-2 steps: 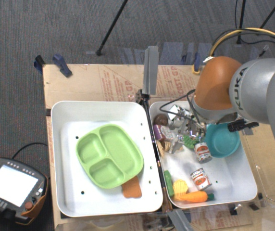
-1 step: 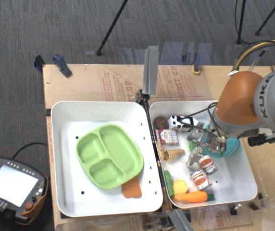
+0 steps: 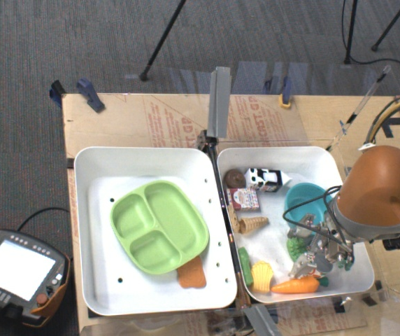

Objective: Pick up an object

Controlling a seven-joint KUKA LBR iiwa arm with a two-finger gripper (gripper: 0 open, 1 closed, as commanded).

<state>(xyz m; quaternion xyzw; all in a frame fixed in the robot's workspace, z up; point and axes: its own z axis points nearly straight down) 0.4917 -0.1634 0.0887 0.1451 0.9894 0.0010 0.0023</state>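
One gripper touching green toy

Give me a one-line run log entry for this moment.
arm: over right bin | gripper: low, near broccoli, above carrot | grasp: unconfirmed | left bin: green plate

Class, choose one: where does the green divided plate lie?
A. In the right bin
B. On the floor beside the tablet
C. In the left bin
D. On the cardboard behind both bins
C: the green divided plate lies flat inside the left bin, partly over an orange piece.
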